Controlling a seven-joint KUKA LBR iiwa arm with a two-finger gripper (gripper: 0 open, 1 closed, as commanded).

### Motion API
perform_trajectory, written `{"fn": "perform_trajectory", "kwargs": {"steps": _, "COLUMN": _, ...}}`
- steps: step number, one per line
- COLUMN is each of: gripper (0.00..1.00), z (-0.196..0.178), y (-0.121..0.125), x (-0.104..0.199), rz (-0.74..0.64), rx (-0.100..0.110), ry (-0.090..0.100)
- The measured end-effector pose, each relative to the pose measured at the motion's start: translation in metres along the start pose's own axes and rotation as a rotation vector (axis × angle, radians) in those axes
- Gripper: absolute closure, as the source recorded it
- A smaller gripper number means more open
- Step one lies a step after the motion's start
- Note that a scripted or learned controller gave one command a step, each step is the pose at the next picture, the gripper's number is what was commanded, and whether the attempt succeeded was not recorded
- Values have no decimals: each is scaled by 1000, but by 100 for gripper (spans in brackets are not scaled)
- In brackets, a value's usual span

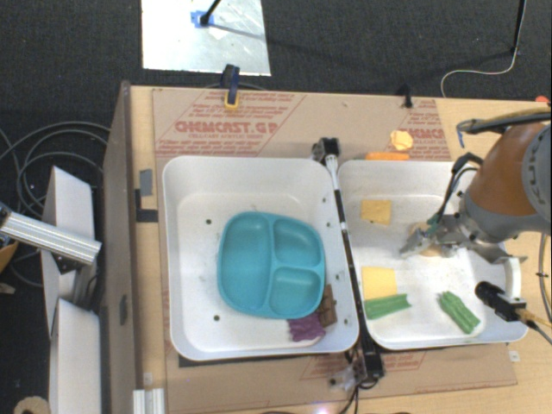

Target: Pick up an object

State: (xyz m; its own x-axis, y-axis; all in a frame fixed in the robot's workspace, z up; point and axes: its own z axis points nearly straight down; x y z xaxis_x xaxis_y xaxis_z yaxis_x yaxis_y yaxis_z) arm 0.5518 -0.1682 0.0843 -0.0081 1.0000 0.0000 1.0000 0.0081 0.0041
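Observation:
In the right bin (414, 339), my gripper (420, 241) hangs low over the bin floor, reaching in from the right. A small yellow square (375, 211) lies up and left of it. Below it, a larger yellow block (379, 280) touches a green pod (386, 305). A second green pod (459, 311) lies at the lower right. I see nothing held at the gripper's tip.
The left bin (194, 231) holds a teal divided plate (272, 264), with a purple piece (304, 328) and a brown piece (329, 308) at its lower right edge. A yellow-orange object (401, 141) sits on the cardboard behind the right bin. A metal divider (341, 222) runs between the bins.

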Motion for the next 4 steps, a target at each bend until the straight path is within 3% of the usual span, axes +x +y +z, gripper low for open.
{"fn": "perform_trajectory", "kwargs": {"steps": 1, "gripper": 0, "z": -1, "y": 26, "x": -33, "rz": 6, "rx": -1, "ry": -3}}
{"fn": "perform_trajectory", "kwargs": {"steps": 2, "gripper": 100, "z": -12, "y": 26, "x": -32, "rz": 4, "rx": -3, "ry": -2}}
{"fn": "perform_trajectory", "kwargs": {"steps": 3, "gripper": 100, "z": -158, "y": 59, "x": -40, "rz": 2, "rx": -15, "ry": -7}}
{"fn": "perform_trajectory", "kwargs": {"steps": 4, "gripper": 100, "z": -136, "y": 84, "x": 1, "rz": -1, "rx": 0, "ry": 0}}
